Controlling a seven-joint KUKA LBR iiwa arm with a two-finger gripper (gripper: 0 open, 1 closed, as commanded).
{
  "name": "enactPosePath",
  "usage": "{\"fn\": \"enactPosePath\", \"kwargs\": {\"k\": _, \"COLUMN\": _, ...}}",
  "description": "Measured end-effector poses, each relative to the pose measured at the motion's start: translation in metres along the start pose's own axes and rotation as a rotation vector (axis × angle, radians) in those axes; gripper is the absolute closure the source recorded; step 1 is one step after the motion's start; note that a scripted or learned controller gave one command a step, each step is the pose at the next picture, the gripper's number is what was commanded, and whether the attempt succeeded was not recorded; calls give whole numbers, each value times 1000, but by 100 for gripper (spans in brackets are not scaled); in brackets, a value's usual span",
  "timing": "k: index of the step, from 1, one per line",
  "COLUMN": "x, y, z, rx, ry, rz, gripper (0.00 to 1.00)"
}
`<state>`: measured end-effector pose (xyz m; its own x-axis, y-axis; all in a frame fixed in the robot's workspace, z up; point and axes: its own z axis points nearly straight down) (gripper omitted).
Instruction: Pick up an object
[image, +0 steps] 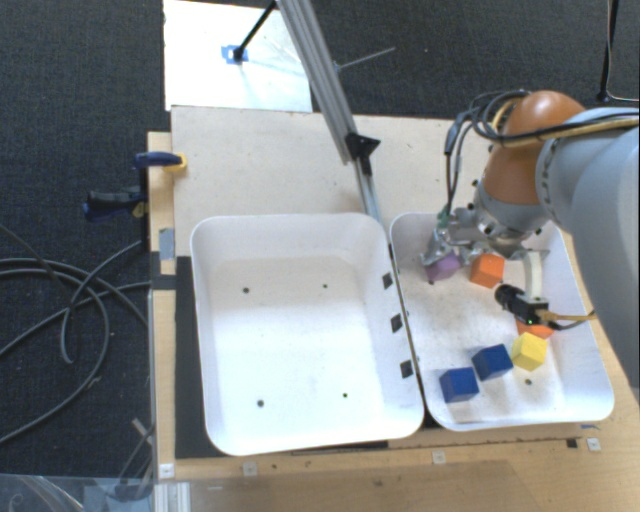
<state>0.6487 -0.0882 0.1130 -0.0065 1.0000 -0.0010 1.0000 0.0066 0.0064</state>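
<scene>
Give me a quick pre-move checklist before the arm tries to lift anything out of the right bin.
1. Gripper is down inside the right bin: ok.
2. Purple block sits right at the gripper's tip: ok.
3. Purple block actually between the fingers: cannot tell, the wrist hides the contact.
4. Orange block lies close beside the purple one and may get nudged: not ok.
5. Two blue blocks and yellow block lie apart from the gripper, near the front: ok.
</scene>
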Motion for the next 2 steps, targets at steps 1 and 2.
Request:
{"fn": "enactPosePath", "kwargs": {"k": 1, "x": 76, "y": 42, "z": -83, "rx": -6, "ry": 3, "rz": -7, "gripper": 100}}
{"fn": "enactPosePath", "kwargs": {"k": 2, "x": 168, "y": 43, "z": -110, "rx": 2, "ry": 5, "rz": -7, "gripper": 100}}
